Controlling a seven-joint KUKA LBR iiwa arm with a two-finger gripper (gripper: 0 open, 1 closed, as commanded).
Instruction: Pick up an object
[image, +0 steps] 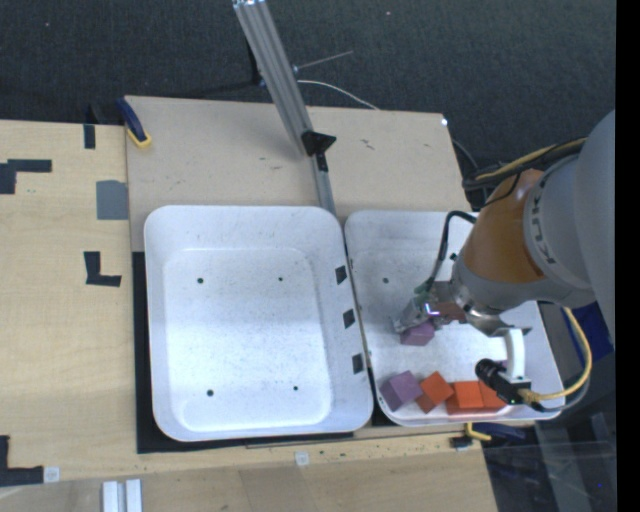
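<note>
The left bin (245, 320) shows a bare white floor. In the right bin (400, 250), the gripper (415, 318) sits over a purple block (418, 334) near the middle; whether it clamps the block cannot be told. Toward five o'clock, along the front wall, lie another purple block (401, 388), a small orange block (435, 391) and a longer orange block (474, 397).

Arm (540, 240) cut off at right edge; hand (418, 318) hides part of purple block (417, 334).
</note>
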